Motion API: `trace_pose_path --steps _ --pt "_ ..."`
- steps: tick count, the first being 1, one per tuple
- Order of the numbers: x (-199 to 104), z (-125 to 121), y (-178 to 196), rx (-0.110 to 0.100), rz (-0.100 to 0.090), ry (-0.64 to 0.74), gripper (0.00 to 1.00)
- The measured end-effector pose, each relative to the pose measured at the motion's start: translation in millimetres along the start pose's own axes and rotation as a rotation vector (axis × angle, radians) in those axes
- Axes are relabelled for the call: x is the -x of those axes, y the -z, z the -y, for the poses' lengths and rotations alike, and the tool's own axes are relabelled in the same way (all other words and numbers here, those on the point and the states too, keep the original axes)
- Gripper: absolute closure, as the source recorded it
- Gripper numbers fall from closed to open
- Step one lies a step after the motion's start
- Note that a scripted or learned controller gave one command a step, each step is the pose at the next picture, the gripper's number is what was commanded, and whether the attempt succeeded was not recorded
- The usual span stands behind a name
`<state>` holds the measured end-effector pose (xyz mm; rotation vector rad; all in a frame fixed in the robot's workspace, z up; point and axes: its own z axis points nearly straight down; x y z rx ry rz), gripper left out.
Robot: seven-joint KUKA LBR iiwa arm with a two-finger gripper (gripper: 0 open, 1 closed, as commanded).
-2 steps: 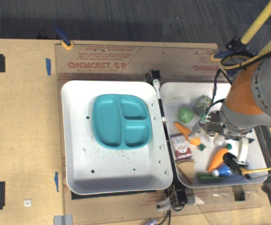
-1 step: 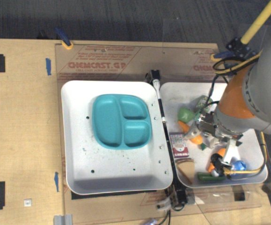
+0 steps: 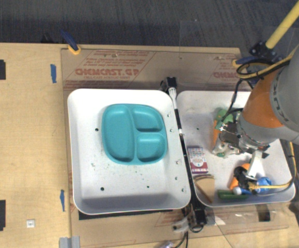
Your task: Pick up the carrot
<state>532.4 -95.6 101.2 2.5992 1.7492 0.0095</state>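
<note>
My claw [image 3: 225, 144] is down in the right-hand shallow white plastic bin [image 3: 201, 110], low over its middle, and I read this as the closing-in step of the pick. The slim orange carrot with green leafy top [image 3: 217, 128] lies just at the claw's upper left, touching or nearly so; I cannot tell whether the claw is apart or together, since the metal head hides the tips (the grey arm with its orange band [image 3: 263, 112] crowds in from the right as well). Nothing shows clamped in it. My judgement: the next move calls for a small shift toward the carrot, then a squeeze and a lift. Further out, a small printed card [image 3: 197, 159] sits left of the claw, a cluster of coloured toys [image 3: 245, 182] below, and a teal divided plate [image 3: 135, 133] rests in the left white bin [image 3: 82, 180] on the counter [image 3: 20, 138].
</note>
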Motion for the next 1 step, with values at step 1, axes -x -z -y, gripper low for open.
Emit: trace_pose_path --steps 1 --pt "-80.9 -18.2 96.4 -0.003 -0.006 0.041 1.00"
